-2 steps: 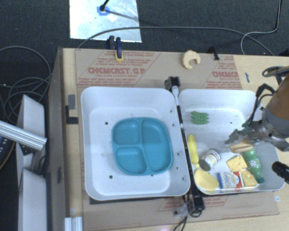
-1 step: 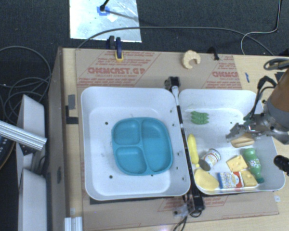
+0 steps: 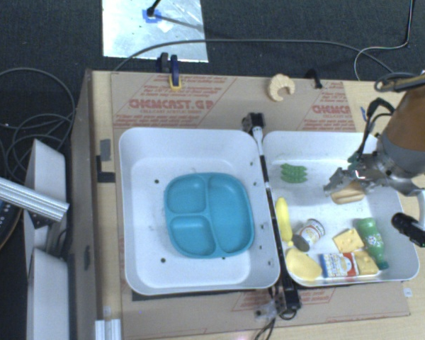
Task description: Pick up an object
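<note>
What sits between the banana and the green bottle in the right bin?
In the camera view, a small can and a yellow cheese wedge lie between the banana and the green bottle.

Even, bright overhead light whitens the bins [image 3: 198, 144], shadows stay faint, and the picture is slightly soft throughout.
</note>
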You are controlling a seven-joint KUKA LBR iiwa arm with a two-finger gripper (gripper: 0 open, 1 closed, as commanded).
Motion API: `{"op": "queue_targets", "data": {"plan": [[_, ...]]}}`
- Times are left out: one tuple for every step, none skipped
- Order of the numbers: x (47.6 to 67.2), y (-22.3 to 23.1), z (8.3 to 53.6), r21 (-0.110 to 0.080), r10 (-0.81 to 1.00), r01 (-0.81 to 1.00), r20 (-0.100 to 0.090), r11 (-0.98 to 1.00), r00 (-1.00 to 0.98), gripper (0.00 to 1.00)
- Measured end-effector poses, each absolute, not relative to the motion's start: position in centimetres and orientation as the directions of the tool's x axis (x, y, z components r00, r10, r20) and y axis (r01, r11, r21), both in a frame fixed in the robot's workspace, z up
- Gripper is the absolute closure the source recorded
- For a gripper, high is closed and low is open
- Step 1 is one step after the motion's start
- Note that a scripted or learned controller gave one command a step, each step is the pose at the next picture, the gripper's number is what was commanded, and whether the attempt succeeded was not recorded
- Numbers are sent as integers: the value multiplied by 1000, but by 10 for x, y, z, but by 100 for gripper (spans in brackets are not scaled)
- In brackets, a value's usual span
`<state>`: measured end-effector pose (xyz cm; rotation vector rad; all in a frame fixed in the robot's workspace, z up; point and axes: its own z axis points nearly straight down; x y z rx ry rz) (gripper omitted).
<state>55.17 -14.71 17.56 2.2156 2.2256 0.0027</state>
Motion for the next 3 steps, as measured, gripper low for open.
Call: {"op": "queue_targets", "data": {"plan": [[486, -137, 159, 0, 1000, 1000, 0, 1, -1, 100], [541, -160, 179, 3, 1000, 1000, -2, 4, -4, 100], [567, -168, 172, 2, 1000, 1000, -1, 4, -4, 100]]}}
